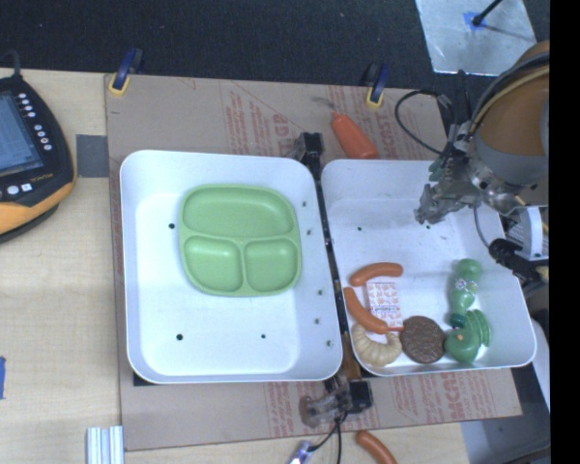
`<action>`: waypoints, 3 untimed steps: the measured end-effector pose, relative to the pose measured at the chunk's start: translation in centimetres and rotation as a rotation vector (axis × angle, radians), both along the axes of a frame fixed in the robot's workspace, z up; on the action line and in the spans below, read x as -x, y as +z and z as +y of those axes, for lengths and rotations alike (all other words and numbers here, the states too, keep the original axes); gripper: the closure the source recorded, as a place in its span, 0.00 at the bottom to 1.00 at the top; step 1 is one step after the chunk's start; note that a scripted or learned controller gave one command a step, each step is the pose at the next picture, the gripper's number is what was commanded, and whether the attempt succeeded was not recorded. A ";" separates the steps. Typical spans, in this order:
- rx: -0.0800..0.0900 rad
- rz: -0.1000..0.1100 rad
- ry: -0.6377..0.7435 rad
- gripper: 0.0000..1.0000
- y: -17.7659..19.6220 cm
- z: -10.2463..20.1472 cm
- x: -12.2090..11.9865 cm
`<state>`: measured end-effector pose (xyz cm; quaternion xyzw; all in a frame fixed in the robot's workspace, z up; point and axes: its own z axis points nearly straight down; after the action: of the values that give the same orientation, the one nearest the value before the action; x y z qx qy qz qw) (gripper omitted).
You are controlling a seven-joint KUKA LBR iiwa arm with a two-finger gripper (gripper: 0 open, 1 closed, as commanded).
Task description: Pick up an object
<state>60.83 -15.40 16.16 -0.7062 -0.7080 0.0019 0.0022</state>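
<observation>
Hovering my gripper [429,213], whose finger state I cannot tell, I see the sausage [375,272] lying crosswise below-left of it.

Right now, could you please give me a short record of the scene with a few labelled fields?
left bin: holds a green divided plate
right bin: toy food gathered at its near end
food items: two sausages, a brown cookie, a pale ring-shaped pastry, green pieces, a small red-printed card
gripper: above the far end of the right bin, apart from the food
outside bins: orange carrot on the board beyond the right bin
</observation>
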 end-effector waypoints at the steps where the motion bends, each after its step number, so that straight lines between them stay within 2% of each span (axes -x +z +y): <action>1: 0.002 -0.005 0.000 0.00 3.7 -5.9 2.8; 2: 0.000 -0.001 0.003 0.00 -4.0 1.2 9.8; 3: 0.000 -0.003 0.007 0.00 3.0 13.6 7.9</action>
<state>52.95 -1.80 19.21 -0.7038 -0.7104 0.0009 0.0008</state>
